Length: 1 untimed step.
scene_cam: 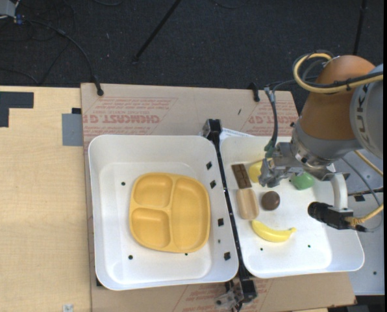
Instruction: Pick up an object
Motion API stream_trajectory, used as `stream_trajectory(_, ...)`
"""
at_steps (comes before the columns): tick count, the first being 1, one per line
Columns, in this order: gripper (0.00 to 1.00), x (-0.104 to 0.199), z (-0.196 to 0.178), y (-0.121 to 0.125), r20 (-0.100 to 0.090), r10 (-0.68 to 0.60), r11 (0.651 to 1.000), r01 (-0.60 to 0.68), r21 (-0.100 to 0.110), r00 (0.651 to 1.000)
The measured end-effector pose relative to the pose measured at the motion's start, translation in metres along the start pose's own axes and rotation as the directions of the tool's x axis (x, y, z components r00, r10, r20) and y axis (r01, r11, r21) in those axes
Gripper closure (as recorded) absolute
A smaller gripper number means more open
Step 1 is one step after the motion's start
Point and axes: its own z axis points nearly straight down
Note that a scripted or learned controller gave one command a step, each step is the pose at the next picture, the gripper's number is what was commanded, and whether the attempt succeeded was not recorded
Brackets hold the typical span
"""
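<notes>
My gripper (271, 173) hangs low over the upper middle of the right bin (323, 255), reaching in from the right. Just below it lies a dark brown ball (270, 201). A green object (303, 181) sits to its right, partly hidden by the wrist. A yellow piece (255, 171) shows at its left, mostly covered. A wooden brush with a dark end (244, 191) lies along the bin's left side. A yellow banana (272, 231) rests lower in the bin. Nothing is visibly held between the fingers.
The left bin (109, 252) holds a yellow divided plate (169, 211). A black divider (223, 200) separates the two bins. A black cable part (330, 215) reaches over the right bin's right side. Bare bin floor lies below the banana.
</notes>
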Motion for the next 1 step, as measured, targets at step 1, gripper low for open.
stream_trajectory(1,1.00,0.0576,0.0086,-0.0012,0.000,-0.002,1.000,0.002,0.001,1.000)
